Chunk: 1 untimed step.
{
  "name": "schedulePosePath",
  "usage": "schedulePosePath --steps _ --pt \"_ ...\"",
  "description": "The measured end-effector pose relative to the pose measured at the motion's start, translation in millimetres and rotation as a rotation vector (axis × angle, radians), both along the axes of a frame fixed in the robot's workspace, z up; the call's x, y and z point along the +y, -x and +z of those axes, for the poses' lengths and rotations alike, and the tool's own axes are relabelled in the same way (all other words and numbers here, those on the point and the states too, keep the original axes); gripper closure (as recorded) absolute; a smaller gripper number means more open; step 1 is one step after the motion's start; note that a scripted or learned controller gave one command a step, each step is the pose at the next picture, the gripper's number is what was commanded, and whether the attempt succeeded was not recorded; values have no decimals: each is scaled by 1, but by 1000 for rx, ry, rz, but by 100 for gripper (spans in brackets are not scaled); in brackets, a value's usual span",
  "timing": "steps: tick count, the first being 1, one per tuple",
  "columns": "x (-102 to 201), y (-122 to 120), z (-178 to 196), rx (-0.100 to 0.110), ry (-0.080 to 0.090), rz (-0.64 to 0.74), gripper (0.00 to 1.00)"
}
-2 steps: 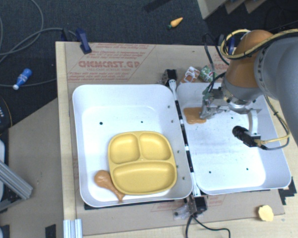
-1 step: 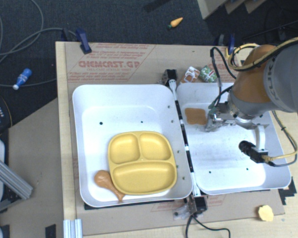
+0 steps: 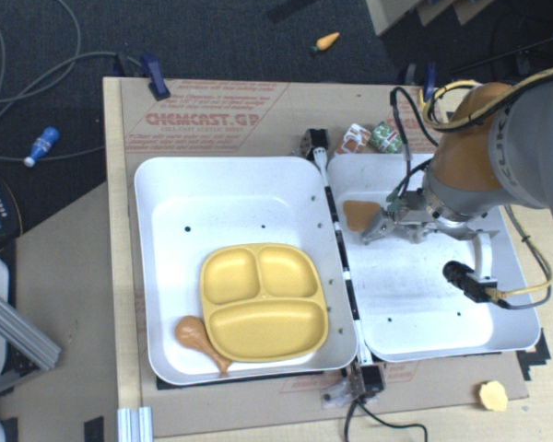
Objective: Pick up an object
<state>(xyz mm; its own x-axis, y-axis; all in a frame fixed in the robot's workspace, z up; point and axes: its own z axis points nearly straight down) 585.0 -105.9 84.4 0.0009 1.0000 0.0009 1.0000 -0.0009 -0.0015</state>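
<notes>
A flat brown piece (image 3: 358, 214) lies in the right bin (image 3: 415, 330), close to its left wall. My gripper (image 3: 383, 222) hangs low over that bin, right beside the brown piece on its right, and may be touching it. The grey arm with its orange band (image 3: 461, 159) comes in from the right above it. In the left bin (image 3: 166, 201) sits a yellow divided plate (image 3: 261, 300), with an orange-brown toy drumstick (image 3: 199, 337) against its lower left edge.
A black cable fitting (image 3: 467, 279) hangs over the right bin's right side. Small packets (image 3: 372, 138) lie behind that bin on the cardboard, and a yellow chunk (image 3: 491, 395) lies at the front right corner. A blue clamp (image 3: 154, 75) grips the board's back left.
</notes>
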Motion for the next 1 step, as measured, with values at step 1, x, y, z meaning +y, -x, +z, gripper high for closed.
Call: schedulePosePath --steps 1 --pt "13 -51 1 -5 1 4 0"
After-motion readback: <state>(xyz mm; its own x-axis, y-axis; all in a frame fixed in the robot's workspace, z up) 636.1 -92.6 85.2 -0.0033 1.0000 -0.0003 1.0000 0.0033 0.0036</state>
